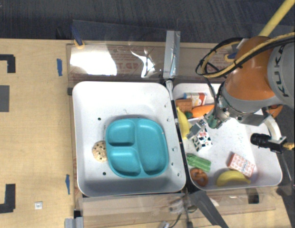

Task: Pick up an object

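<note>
**Claw low over the crowded right bin**

Pale wooden worktop (33,141) carries two shallow white bins side by side, with dark carpet beyond. Taking the left white bin (85,99) as the landmark: inside it lies a teal plastic divided plate (136,147), and a round speckled cookie (99,151) touches the plate's left edge.

Just right of that bin sits the right white bin (269,172), which holds the loose objects. Along its wall nearest the left bin stands a yellow banana (183,123), with an orange carrot (202,111) beside it and a small boxed item with a red label (195,99) further back. A white die-like cube with dark spots (202,140) lies near the middle (its markings are too small to read). Toward the front lie a green leafy vegetable (199,162), a reddish-brown round fruit (199,176), a second yellow fruit (231,177) and a pink patterned carton (241,165).

The grey arm with its orange band (250,75) reaches over this bin; its claw (213,121) hangs near the carrot, just above the cube. Whether it is wide or narrow I cannot tell, and nothing is visibly gripped.
</note>
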Robot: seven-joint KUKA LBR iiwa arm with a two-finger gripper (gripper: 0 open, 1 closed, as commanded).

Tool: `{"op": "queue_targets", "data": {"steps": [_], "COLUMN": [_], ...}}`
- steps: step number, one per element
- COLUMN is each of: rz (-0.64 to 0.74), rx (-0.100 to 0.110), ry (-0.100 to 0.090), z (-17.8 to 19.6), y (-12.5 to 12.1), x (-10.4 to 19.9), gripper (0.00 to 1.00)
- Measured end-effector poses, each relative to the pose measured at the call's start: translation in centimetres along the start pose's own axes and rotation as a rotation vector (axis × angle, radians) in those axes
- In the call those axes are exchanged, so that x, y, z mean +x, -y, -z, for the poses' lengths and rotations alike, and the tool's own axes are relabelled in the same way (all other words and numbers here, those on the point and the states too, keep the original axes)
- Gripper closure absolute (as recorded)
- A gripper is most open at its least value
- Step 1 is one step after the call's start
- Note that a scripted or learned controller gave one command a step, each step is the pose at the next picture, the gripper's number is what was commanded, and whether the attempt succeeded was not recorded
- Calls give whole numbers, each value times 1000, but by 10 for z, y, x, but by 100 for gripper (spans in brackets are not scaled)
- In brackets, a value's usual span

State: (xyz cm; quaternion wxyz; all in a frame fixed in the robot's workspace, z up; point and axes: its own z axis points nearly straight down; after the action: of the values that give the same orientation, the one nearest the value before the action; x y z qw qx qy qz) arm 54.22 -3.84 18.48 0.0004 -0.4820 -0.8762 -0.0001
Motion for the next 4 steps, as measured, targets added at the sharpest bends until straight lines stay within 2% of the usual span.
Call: {"op": "queue_targets", "data": {"steps": [1,2,3,4], "rz": [338,524,-152,76], "rx": [-5,-1,-3,0], "ry": [4,2,4,0], "z": [0,0,0,0], "y": [-68,5,-11,1], "x": [7,-2,-50,7], "gripper": [0,0,0,0]}}
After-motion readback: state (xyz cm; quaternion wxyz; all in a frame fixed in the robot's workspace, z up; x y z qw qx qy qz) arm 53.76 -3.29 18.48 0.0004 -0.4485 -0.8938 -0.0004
